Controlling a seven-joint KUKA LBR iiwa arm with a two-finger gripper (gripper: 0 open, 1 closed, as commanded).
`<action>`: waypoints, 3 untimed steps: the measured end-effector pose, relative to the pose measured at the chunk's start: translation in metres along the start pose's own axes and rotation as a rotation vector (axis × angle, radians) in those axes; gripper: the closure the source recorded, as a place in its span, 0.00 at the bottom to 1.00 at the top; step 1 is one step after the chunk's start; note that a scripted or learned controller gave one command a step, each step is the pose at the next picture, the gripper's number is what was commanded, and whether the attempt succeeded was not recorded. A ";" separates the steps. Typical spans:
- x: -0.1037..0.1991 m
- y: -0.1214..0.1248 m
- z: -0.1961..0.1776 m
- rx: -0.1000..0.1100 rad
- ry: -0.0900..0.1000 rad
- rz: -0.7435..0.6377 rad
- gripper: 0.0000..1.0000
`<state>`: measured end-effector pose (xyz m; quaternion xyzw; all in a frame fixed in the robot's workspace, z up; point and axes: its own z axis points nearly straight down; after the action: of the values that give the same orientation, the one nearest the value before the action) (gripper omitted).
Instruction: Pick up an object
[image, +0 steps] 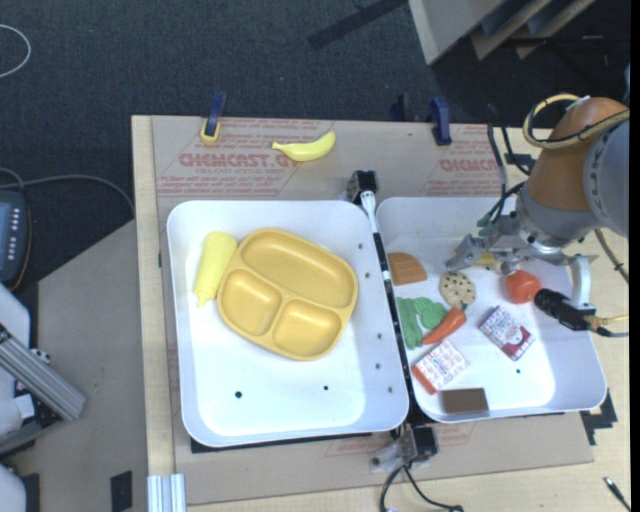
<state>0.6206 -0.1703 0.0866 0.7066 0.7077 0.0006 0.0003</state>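
Note:
My gripper (484, 254) hangs low over the back of the right bin (575, 385), reaching in from the right. Just in front of it to the left lies a speckled cookie (458, 288), and a red tomato-like ball (521, 287) sits in front of it to the right. Nothing shows as held. Also in this bin are a brown bread slice (406, 267), a green leafy piece (420, 314), an orange carrot (446, 325), two red-and-white packets (505, 332) (440, 364) and a brown block (464, 401).
The left bin (290, 415) holds a yellow divided plate (288, 293) with a yellow corn cob (212, 266) beside it. A banana (305, 147) lies on the cardboard behind the bins. A black divider rail (380, 270) runs between the bins.

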 end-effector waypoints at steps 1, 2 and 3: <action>0.001 0.002 -0.013 -0.006 0.001 -0.001 1.00; 0.008 0.010 -0.071 -0.005 -0.002 0.000 1.00; -0.002 0.009 -0.126 -0.006 -0.003 0.001 1.00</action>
<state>0.6299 -0.1725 0.2123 0.7070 0.7072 0.0016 0.0035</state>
